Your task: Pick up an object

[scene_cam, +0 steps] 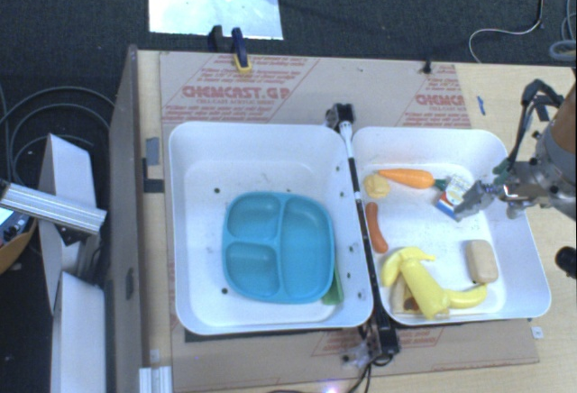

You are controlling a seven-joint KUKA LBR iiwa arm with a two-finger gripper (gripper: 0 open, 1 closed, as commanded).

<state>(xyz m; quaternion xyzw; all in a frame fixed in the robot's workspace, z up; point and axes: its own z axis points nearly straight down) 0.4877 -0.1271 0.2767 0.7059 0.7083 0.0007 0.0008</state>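
The right bin (514, 157) holds several toy foods. An orange carrot (407, 177) lies at the back, with a small pale yellow piece (377, 187) beside it. Along the left wall lies an orange-red sausage (376, 228). A yellow squeeze bottle (421, 282) and a banana (465, 297) sit at the front, and a tan bread roll (480, 260) lies to their right. My gripper (471, 199) reaches in from the right, low over the bin's middle. Its tip is right next to a small blue and white item (446, 202). I see nothing lifted.
The left bin (207, 157) holds a blue divided plate (275, 247) with a green piece (334, 288) at its right edge. A ridge (356, 202) separates the two bins. The arm's wrist (541, 184) and cables hang over the right bin's right rim.
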